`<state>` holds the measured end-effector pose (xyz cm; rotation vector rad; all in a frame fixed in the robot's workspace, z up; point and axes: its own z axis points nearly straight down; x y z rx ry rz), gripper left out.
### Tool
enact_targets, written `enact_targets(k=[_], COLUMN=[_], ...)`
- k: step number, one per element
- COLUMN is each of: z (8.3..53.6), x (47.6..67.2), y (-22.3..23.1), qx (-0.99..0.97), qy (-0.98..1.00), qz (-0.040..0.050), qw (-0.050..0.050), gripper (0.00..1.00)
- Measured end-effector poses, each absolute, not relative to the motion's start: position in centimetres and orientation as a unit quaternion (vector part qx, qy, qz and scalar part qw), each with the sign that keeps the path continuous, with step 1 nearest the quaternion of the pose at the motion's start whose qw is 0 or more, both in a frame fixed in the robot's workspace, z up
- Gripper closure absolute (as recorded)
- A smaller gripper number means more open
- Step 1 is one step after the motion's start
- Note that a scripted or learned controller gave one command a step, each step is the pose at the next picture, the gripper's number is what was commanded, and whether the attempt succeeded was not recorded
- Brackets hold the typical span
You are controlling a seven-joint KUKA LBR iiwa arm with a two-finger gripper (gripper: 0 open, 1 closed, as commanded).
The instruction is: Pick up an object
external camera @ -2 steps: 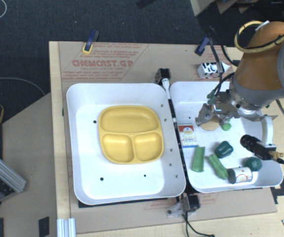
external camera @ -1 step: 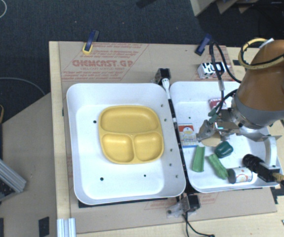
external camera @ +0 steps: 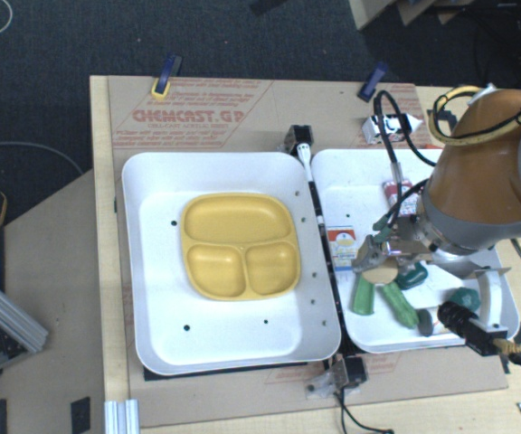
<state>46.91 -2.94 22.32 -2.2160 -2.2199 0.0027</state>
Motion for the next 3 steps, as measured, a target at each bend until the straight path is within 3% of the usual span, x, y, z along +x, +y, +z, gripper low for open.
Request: enact_targets(k=[1, 2, 3], z=[23.2, 21.7, 23.4], x=[47.8, 47.9, 47.6], y=[-2.6, -4.2, -3.2], qx=[-0.707, -0.708, -0.706], qy=[-0.707, -0.706, -0.708], qz=[-0.0006, 0.0012, -0.0009], qw=[-0.001, 0.002, -0.001], gripper=[1.0, 1.0, 1.0])
